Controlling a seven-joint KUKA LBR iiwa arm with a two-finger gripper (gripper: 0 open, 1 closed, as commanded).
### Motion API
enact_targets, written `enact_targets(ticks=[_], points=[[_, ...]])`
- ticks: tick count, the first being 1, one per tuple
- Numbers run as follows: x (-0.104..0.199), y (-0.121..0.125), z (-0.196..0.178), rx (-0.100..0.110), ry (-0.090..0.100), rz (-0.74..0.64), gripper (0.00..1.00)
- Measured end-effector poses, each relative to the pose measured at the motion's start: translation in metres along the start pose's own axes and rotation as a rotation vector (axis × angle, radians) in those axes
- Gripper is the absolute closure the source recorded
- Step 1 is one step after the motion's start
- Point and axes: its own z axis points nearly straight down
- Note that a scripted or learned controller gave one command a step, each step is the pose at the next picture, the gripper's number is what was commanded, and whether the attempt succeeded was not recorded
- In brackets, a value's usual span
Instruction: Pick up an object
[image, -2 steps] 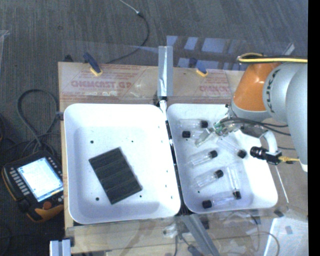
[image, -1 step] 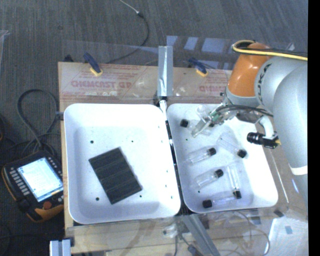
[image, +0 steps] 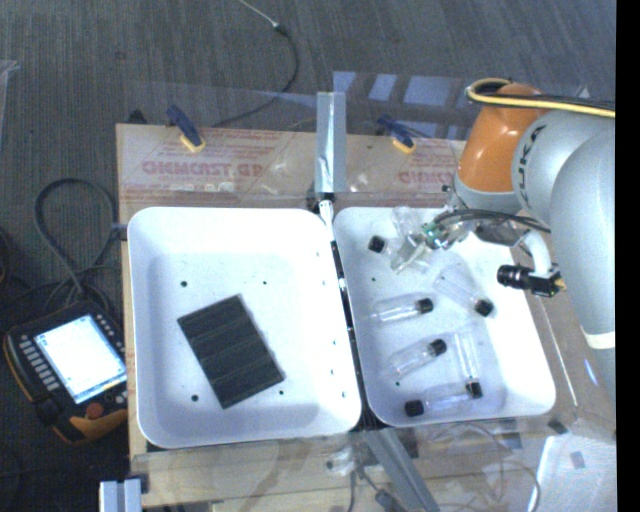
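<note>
Several clear vials with black caps lie scattered in the right bin (image: 520, 385): one vial (image: 400, 311) near the middle, another vial (image: 418, 355) below it, and a third vial (image: 436, 403) by the front wall. A black cap (image: 377, 243) sits near the bin's back left. My gripper (image: 412, 247) hangs low over the back of the right bin, just right of that cap and above the vials. A dark ribbed rectangular slab (image: 230, 350) lies flat and turned at an angle in the left bin (image: 160, 250).
The grey arm with its orange band (image: 492, 150) fills the upper right and overhangs the right bin's far corner. A raised divider (image: 343, 300) separates the bins. A handheld pendant (image: 70, 365) with a cable lies on the floor at left.
</note>
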Motion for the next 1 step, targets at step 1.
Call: enact_targets(ticks=[1], points=[[0.1012, 0.041, -0.1342, -0.02, -0.008, 0.086, 1.0]])
